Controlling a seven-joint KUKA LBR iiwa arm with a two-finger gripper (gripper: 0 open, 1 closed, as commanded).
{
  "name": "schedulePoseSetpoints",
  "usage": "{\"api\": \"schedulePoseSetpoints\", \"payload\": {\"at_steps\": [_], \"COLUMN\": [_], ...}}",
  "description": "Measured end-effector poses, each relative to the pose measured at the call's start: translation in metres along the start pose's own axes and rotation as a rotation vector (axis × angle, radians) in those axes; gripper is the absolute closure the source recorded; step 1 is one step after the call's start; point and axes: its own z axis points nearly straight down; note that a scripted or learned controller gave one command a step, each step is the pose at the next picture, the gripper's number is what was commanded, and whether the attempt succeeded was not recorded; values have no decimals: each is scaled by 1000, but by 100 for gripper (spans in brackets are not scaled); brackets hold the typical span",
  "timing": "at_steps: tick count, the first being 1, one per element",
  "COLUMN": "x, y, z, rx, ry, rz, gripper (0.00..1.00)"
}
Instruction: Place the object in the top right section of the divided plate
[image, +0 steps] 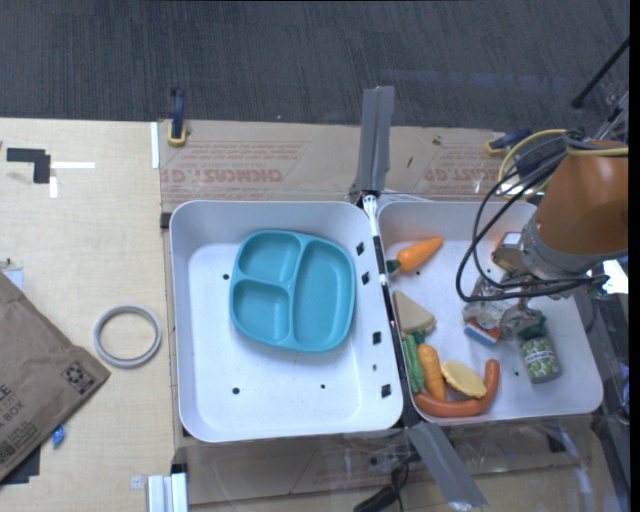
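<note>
A teal divided plate (293, 290) lies in the left bin (200, 380), with two small sections on its left and one long section on its right. My gripper (507, 312) hangs low in the right bin (575, 395), right of the plate, over a small red, white and blue item (482, 328) that the wrist partly hides. Just right of it lies a green can (539, 359). Other toy foods in that bin are an orange carrot (417, 252) at the back, a sandwich wedge (412, 314), and a red sausage (458, 402) with a yellow chip (463, 377) on it.
A small carrot with green leaves (425, 366) lies against the divider between the bins. Black cables (480, 250) loop off the wrist over the right bin. A tape ring (127, 333) and a brown cardboard box (35, 385) sit on the bench left of the bins.
</note>
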Motion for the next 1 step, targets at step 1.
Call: {"api": "schedulePoseSetpoints", "payload": {"at_steps": [1], "x": [8], "y": [-23], "z": [-1], "rx": [-9], "ry": [-10], "rz": [-55], "gripper": [100]}}
